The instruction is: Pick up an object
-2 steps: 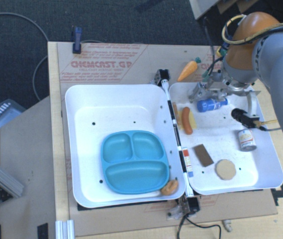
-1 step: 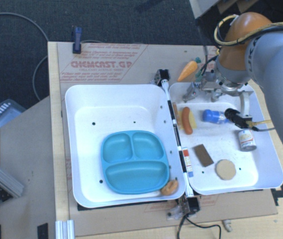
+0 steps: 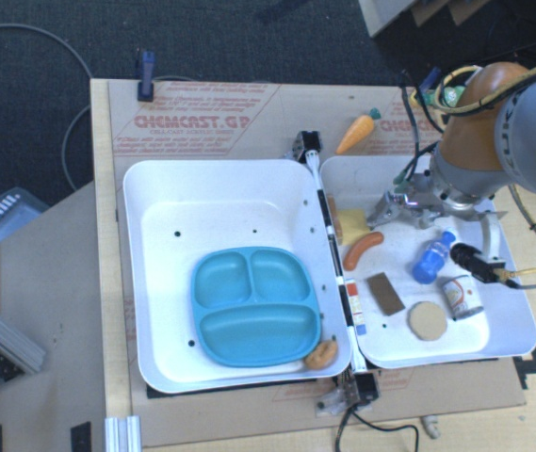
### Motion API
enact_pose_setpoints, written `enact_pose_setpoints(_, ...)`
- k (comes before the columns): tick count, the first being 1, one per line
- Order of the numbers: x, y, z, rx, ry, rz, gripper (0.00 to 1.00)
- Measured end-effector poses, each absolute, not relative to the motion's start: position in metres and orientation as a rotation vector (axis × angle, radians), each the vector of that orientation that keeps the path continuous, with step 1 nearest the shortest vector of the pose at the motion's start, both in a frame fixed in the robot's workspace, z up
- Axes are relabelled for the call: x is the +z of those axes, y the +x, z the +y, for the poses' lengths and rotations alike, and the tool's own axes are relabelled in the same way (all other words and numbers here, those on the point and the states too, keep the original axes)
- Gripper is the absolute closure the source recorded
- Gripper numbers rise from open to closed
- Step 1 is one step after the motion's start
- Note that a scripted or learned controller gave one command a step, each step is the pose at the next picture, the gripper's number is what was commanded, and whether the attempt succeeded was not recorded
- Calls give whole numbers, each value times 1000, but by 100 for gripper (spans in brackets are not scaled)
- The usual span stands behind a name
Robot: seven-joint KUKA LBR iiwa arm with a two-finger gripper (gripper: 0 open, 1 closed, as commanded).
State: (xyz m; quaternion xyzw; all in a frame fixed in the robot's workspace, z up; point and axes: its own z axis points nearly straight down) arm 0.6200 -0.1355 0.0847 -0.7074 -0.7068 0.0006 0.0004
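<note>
My gripper [image 3: 397,205] hangs over the back of the right bin [image 3: 505,342], reaching in from the right. Just left of it lies a yellow block [image 3: 350,224] against the bin's left wall. A red sausage [image 3: 363,248] lies below and left of the gripper. A blue bottle [image 3: 430,259] lies to its lower right. Further forward lie a brown rectangular piece [image 3: 385,293], a round tan biscuit [image 3: 428,320] and a small can [image 3: 462,298]. Nothing shows in the gripper's grasp.
The left bin [image 3: 154,205] holds a blue divided plate [image 3: 253,304] and a small brown pastry [image 3: 321,354] at its front right corner. A toy carrot [image 3: 356,132] lies on the bench behind the right bin. Clamps join the bins at the middle wall.
</note>
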Motion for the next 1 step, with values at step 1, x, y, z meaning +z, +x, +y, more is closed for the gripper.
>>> enact_pose_setpoints(1, 84, 566, -157, 1, -2222, -2220, 0)
